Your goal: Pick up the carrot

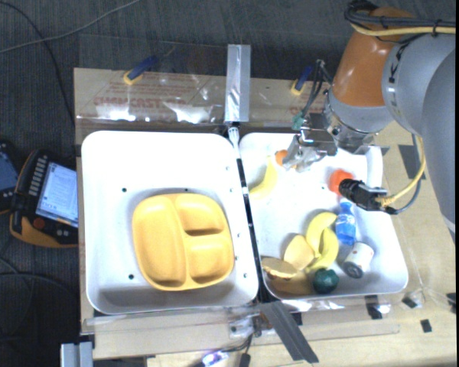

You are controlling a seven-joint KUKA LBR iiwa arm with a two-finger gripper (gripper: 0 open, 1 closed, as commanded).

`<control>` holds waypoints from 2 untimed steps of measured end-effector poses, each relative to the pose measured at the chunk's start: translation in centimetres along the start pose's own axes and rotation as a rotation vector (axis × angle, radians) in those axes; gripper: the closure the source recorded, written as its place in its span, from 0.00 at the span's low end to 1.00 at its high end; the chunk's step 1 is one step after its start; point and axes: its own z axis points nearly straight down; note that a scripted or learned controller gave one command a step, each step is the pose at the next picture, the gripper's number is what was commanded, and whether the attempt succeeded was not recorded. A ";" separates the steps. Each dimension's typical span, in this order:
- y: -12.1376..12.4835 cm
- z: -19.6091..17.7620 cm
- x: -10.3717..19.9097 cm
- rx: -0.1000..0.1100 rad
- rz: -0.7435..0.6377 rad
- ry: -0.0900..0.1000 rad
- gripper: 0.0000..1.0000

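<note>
Gripper (302,153) low in the right bin's (382,270) upper area, beside the carrot (280,158); I can't tell its opening.

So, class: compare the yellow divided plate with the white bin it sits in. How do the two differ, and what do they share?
The plate is yellow; the left bin is white. The plate is smaller and lies inside the bin, which surrounds it on all sides. The plate is split into compartments; the bin is one open tray. Both are shallow with rounded corners.
</note>
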 end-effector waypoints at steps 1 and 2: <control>0.8 -2.0 -4.0 0.001 -0.218 -0.002 1.00; 4.7 -1.0 5.1 0.000 -0.322 0.000 1.00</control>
